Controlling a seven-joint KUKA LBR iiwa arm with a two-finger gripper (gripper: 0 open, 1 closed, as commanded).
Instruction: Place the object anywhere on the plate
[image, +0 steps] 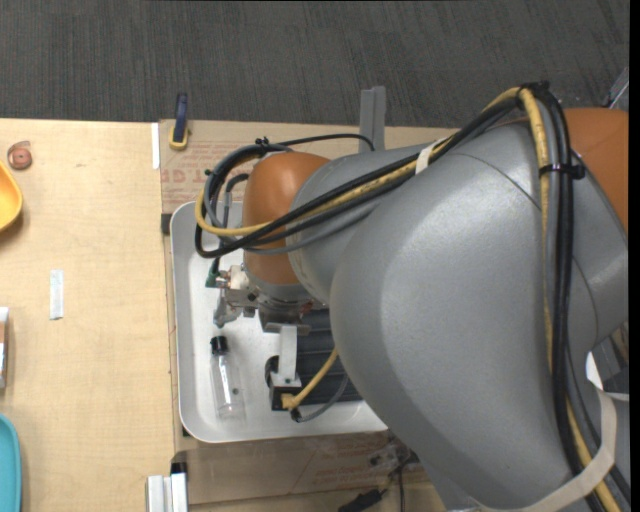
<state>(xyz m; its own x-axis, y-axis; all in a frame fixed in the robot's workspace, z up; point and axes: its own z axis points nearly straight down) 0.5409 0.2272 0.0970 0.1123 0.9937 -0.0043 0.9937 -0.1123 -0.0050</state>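
The grey arm (470, 320) fills the near right of the view, with black and yellow cables (540, 150) strung along it. It reaches out over the white bin (185, 400), which serves as the landmark here. Past the arm's bulk, the orange band (275, 210) sits above the bin's middle, and below it the wrist hardware and gripper (235, 300) hang over the bin's floor. Whether the gripper is open or closed cannot be told, nor whether it has anything.

A clear syringe-like object (225, 380) with a black cap lies on the bin floor, near the bin's left wall and toward its front edge, just beside the gripper's hardware.

Left of the bin, the tabletop (90, 240) carries a small white strip (57, 295), with a yellow dish edge (8, 205) and a small reddish disc (19, 155) farther left. Beyond the bin's far edge stands a blue clamp (181, 115).
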